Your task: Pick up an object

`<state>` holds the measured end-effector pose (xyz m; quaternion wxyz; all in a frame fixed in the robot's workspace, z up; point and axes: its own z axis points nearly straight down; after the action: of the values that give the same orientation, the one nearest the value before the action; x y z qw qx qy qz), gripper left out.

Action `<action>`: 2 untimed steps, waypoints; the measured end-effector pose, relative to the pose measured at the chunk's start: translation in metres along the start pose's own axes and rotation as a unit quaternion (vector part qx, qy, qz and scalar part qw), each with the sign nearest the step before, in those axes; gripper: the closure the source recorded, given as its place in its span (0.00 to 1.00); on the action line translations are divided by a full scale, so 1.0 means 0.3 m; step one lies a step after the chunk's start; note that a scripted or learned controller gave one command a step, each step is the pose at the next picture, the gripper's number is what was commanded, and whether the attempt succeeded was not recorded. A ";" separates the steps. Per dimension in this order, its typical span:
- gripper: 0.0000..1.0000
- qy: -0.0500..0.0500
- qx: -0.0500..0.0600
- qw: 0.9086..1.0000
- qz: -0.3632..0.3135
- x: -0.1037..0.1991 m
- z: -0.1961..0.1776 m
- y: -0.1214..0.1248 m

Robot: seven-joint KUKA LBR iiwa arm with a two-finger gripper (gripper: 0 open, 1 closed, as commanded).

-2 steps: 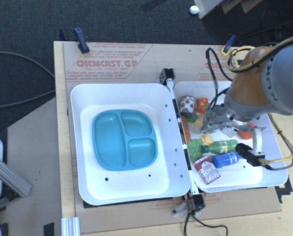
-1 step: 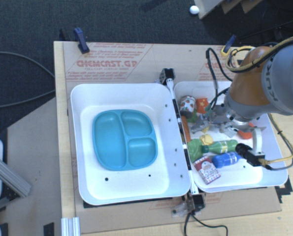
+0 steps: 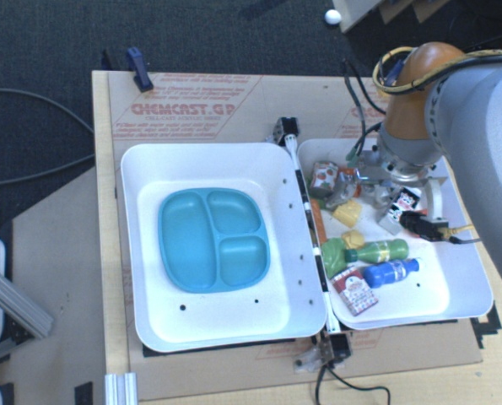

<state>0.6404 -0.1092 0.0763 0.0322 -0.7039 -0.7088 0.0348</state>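
Nearest the end effector (image 3: 362, 178), just below-left, lies a yellow block (image 3: 348, 214); its grip state I cannot tell.

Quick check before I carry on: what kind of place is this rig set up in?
Probably a robotics lab test bench, not a home or kitchen. The two white bins sit on a printed board clipped at its edge, loose cables trail over dark carpet, and toy-like items such as a blue bottle fill one bin.
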 end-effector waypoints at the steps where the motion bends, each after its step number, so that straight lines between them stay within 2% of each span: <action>1: 1.00 -0.003 -0.019 1.000 0.005 0.002 -0.044 0.017; 2: 0.00 -0.008 -0.020 1.000 0.008 -0.021 -0.048 0.014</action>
<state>0.6461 -0.1155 0.0902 0.0124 -0.7095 -0.7041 0.0269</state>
